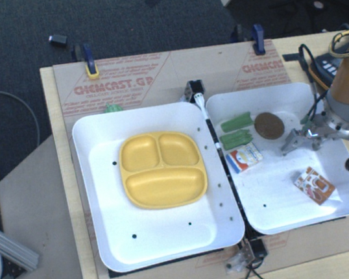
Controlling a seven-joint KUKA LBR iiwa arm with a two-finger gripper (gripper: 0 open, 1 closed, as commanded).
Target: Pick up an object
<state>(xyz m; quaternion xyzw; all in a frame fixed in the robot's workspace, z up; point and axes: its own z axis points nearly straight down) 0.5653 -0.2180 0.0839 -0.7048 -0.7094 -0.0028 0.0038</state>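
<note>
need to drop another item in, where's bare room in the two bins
Left bin: a bare strip along the front, below the yellow divided plate. Right bin: bare floor at front left, between the small card packet and the orange snack packet. Its back is crowded: two green blocks, a brown disc and the gripper.

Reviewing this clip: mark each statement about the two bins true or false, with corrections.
1. The yellow divided plate lies in the left bin. True.
2. Two green blocks lie in the right bin. True.
3. The brown round disc sits on the yellow plate. False: it is in the right bin, beside the green blocks.
4. The tool hovers over the left bin. False: it is over the right bin.
5. The orange-brown packet lies near the right bin's front right. True.
</note>
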